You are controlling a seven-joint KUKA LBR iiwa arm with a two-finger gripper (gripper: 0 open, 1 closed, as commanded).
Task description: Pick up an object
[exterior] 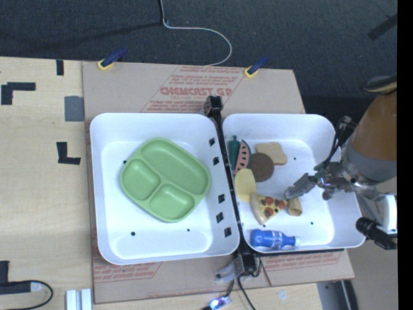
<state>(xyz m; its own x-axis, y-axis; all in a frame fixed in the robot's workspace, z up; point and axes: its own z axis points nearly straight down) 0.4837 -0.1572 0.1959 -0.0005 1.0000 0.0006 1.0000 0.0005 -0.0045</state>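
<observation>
Two white bins: the left bin (pixel 106 173) holds one green divided plate (pixel 165 179). The right bin (pixel 303 124) holds six toys — a watermelon slice (pixel 242 155), a toast piece (pixel 271 152), a brown cookie (pixel 261 166), a yellow cheese block (pixel 244 185), a pizza slice (pixel 274 206) and a blue bottle (pixel 271 239) by the near wall. The gripper (pixel 300 187) hangs beside the pizza, holding nothing — its opening cannot be told. The bin's right half lies bare.

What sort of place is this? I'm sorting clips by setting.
Probably a robotics lab bench: two shallow white plastic bins on taped cardboard, toy foods like a plastic pizza slice, and a grey robot arm.
</observation>
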